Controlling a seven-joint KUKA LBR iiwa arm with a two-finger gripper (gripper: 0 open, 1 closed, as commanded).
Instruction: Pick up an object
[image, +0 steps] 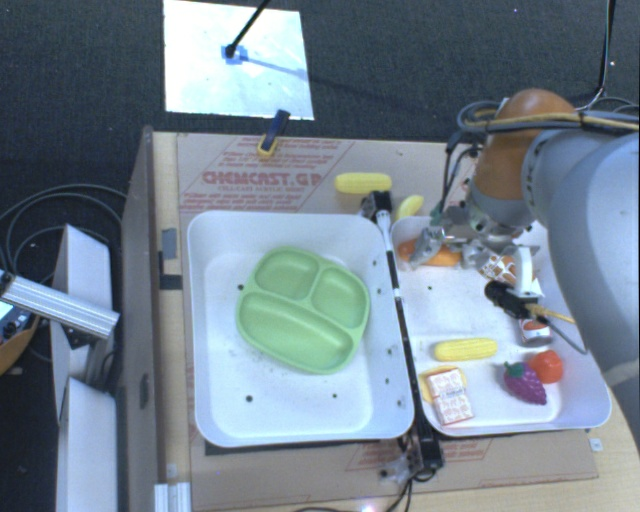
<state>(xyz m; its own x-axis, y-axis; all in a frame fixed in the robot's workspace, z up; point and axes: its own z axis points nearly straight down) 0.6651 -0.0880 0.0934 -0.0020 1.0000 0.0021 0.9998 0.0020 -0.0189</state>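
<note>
Arm (560, 170) reaches in over the right bin (590, 405), whose toys lie loose on its floor: corn cob (464, 349), grapes (525, 383), tomato (546, 366). Green divided plate (302, 309) fills the left bin (215, 400). Gripper (455, 240) hovers at the right bin's far corner above an orange piece (437, 257); whether it is parted or closed cannot be made out.

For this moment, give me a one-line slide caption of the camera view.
Arm's gripper low over orange toy in right bin; green divided plate in left bin.

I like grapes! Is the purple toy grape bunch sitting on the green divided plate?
No, the purple toy grape bunch lies in the right white bin, beside a red tomato.
</note>
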